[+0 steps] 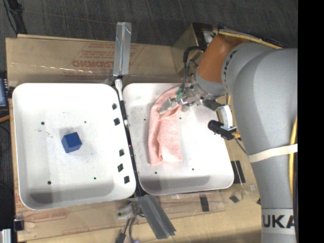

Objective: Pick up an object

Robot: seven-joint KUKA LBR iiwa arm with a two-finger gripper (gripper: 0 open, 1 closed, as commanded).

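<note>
Pink cloth (165,133) lies rumpled in right bin (215,173); claw (178,101) at cloth's upper end, grip state indiscernible; blue cube (71,142) in left bin (30,130).

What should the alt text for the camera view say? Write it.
The grey arm's hand sits at the top end of a pink cloth lying in the right bin. A blue cube lies alone in the left bin.

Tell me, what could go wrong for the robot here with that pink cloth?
The gripper sits at the top edge of the pink cloth, so it might catch only a thin fold that slips out on lifting. The cloth lies long and limp in the right bin; if lifted, its hanging end could drag over the divider toward the left bin with the blue cube.
</note>
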